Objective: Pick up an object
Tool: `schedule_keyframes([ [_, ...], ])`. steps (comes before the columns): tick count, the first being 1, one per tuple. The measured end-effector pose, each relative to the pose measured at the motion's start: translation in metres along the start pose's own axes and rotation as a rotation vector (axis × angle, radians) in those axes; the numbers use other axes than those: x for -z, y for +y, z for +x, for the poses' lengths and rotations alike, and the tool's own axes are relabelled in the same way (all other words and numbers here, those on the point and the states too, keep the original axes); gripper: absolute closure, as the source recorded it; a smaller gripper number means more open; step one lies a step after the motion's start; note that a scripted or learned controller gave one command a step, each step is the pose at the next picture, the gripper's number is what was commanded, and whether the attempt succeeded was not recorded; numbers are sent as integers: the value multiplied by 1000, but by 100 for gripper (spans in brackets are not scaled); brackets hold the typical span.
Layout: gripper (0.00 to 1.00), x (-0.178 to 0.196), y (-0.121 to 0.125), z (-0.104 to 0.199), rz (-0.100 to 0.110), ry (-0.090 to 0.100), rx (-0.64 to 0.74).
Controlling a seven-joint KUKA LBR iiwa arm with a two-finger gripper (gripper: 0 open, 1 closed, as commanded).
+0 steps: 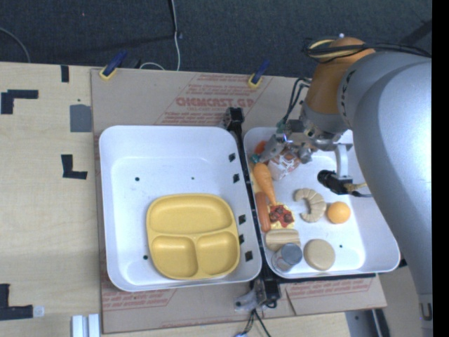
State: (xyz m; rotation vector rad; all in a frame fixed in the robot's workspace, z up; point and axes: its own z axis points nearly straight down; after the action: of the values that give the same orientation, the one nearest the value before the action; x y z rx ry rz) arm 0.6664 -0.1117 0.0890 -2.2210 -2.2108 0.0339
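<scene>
I am looking down at a slant on a wooden bench [42,209] that bears two shallow white bins side by side on a sheet of brown cardboard [203,100].

The left bin [119,153] holds a yellow divided plate [192,234], lying toward the bin's 5 o'clock corner, with one long compartment at the plate's 12 o'clock side and two smaller ones at its 6 o'clock side.

The right bin [372,251] holds a cluster of toy foods. An orange carrot [263,179] lies along the bin's 9 o'clock wall. Just at its 6 o'clock end sits a sausage [262,211] with a red and yellow piece [282,215] touching it. At 6 o'clock from those lie a tan bread-like block [282,239] and a grey can [287,257]. A round beige biscuit [319,254] rests at 3 o'clock of the can. A pale croissant [311,203] sits near the bin's middle, with a small orange [338,212] just at its 3 o'clock side.

My arm [393,139] reaches in from 3 o'clock, its orange band [326,83] above the wrist. My tool [289,149] hangs over the right bin's 11 o'clock corner, above a pale, clear-looking item [286,164] just at 3 o'clock of the carrot's upper end. I cannot tell how wide my tool stands, nor whether it touches anything.
</scene>
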Motion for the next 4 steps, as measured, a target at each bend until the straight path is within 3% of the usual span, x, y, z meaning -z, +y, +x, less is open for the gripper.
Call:
schedule_keyframes([
  [1, 100, 11, -1, -2, 2, 0, 2],
  [2, 0, 12, 1, 0, -9, 0, 3],
  [3, 0, 0, -29, 10, -37, -3, -2],
  [4, 0, -2, -18, 9, -26, -1, 3],
])
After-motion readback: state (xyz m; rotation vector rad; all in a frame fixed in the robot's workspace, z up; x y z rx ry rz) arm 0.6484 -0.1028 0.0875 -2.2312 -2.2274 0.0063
